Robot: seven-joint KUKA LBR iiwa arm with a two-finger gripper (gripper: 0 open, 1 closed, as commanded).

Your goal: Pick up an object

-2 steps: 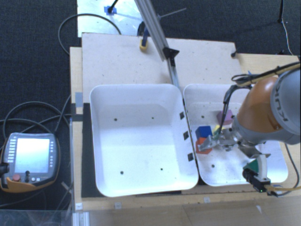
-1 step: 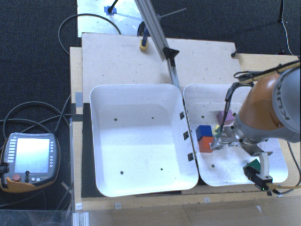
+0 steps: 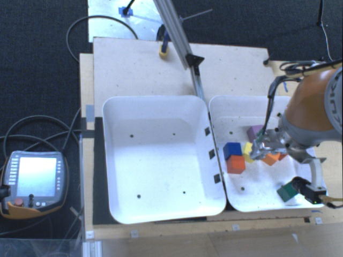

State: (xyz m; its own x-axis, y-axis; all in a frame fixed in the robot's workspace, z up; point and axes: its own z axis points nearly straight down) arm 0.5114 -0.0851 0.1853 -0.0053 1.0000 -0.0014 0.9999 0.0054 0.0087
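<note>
Hovering over right bin [image 3: 236, 199]: tool [image 3: 259, 150], grip state unreadable, beside yellow block [image 3: 248, 149]. Orange block [image 3: 236, 164] near divider looks light, rigid, smooth; take it across opposite flat faces

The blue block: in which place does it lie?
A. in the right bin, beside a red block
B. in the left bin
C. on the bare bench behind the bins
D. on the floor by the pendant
A: the blue block lies in the right bin, with the red block just in front of it.
</note>
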